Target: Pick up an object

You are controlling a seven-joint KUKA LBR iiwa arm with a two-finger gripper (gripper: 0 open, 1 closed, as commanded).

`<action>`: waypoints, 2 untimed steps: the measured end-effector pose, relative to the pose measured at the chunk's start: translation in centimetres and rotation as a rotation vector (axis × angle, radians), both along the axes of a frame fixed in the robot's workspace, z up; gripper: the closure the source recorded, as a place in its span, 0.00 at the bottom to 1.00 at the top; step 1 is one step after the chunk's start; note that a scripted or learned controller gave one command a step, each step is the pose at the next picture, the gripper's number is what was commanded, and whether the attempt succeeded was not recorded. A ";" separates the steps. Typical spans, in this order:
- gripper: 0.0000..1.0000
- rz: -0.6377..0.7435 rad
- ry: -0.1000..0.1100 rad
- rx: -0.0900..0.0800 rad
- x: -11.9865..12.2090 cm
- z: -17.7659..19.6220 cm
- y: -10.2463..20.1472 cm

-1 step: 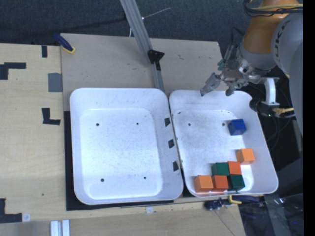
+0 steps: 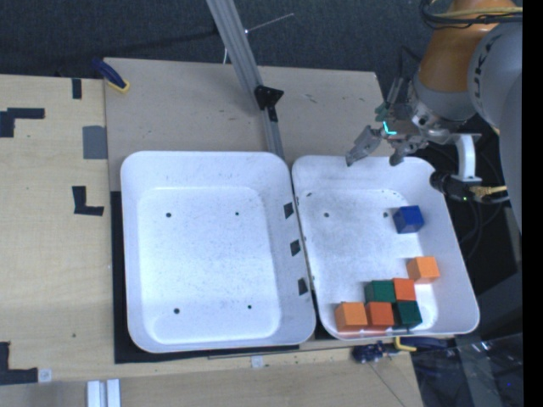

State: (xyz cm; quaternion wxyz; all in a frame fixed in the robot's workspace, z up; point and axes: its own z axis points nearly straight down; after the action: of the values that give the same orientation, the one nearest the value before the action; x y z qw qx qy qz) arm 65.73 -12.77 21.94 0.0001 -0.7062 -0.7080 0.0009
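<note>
Jaws (image 2: 373, 153) stand apart with nothing between them, poised over the far rim of the right bin (image 2: 339, 181), near its upper edge. Behind them the arm (image 2: 475, 53) comes in from the right; its orange band sits at the top of the frame, and the grey body is cut off by the right edge, so little of it past the wrist can be seen.

Inside the right bin, a blue cube (image 2: 408, 219) lies alone toward the right wall, well apart from the jaws. Nearer the front right, an orange cube (image 2: 422, 268) sits by itself close to the wall. A tight cluster fills the front corner: orange and green blocks (image 2: 386, 303) pressed together, some partly hiding others, so their exact count is hard to make out.

Beside it, the left bin (image 2: 136, 176) shows a few dark specks on its floor. A slanted metal post (image 2: 242, 49) crosses the table (image 2: 51, 253) above the bins, its top cut off by the frame. Something small and blue-yellow (image 2: 110, 75) lies at the far left corner, too small to identify.
</note>
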 end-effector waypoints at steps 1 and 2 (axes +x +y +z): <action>0.00 -0.001 0.007 0.001 -0.6 -6.4 -0.1; 0.00 -0.001 0.008 0.001 -1.5 -12.6 0.0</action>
State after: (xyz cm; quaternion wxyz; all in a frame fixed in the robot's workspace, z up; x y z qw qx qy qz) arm 64.20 -12.80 9.32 0.0031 -0.7065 -0.7077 0.0032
